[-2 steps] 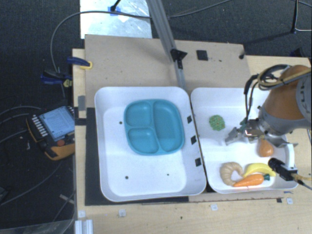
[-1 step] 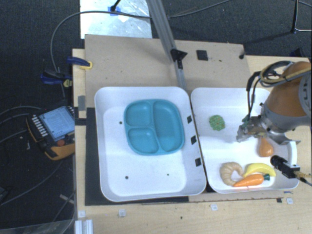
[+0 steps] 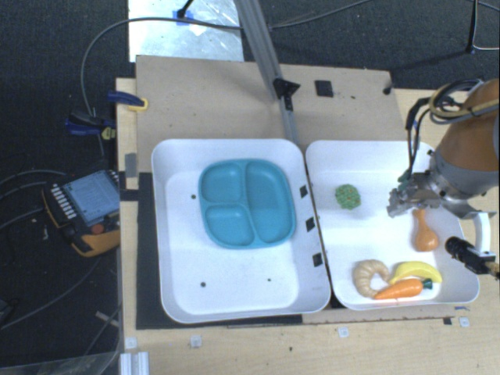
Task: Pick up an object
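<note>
KUKA iiwa arm (image 3: 469,158): rounded grey wrist housing w/ orange band above, black cables looped over top, small dark grey metal gripper (image 3: 400,201) at end, black fitting w/ white bracket at lower right.

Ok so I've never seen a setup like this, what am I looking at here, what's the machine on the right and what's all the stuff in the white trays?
One camera looks down at a slant on a bench bearing two shallow white bins. The machine reaching in from the right is a robot arm, grey and orange, ending in a two-finger gripper used for picking things up. The left bin holds a blue divided plate. The right bin holds toy food: a green broccoli piece, an orange-brown drumstick shape just beside the gripper, and at the front a clustered croissant, banana and carrot. Nothing can be seen held in the gripper.
</note>
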Controlling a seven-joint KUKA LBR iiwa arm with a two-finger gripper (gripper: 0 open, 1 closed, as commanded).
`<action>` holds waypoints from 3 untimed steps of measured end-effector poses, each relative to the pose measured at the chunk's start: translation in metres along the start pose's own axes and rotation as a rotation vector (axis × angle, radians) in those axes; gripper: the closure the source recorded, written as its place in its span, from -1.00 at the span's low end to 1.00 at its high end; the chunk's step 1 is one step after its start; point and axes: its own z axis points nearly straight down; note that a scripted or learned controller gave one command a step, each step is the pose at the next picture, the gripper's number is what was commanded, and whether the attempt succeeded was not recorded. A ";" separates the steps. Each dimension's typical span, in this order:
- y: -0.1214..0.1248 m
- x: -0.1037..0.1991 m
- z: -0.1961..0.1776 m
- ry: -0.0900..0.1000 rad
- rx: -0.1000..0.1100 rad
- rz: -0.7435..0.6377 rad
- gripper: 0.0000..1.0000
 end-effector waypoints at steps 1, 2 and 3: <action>-0.001 0.000 -0.064 0.000 -0.001 -0.001 1.00; 0.000 0.000 -0.068 0.001 0.002 -0.001 1.00; 0.012 0.043 -0.065 0.002 0.002 -0.005 1.00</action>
